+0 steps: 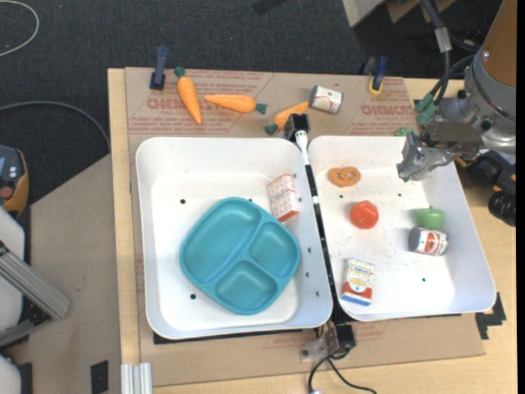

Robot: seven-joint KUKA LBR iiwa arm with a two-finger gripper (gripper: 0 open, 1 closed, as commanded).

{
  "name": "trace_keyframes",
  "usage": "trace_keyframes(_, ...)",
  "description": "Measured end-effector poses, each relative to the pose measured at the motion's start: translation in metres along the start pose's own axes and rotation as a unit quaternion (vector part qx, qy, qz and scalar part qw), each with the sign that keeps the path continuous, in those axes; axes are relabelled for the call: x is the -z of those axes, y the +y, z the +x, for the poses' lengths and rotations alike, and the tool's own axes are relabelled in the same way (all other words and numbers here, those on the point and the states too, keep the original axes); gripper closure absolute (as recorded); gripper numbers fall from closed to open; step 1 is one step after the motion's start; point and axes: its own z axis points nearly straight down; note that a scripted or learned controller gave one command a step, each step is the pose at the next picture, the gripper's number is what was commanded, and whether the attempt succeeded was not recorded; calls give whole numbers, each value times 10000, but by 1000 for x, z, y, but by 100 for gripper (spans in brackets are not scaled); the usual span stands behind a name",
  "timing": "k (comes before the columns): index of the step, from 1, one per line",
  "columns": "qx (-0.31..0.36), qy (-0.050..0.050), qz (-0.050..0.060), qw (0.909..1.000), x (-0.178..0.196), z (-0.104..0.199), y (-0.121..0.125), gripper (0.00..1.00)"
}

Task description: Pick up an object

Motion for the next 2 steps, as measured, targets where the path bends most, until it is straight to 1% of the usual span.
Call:
trace_keyframes(1, 17, -4, -151, 9999, 120, -2, 60, 100)
trace_keyframes(2, -11, 4, 16, 10000, -29, -22, 54, 100)
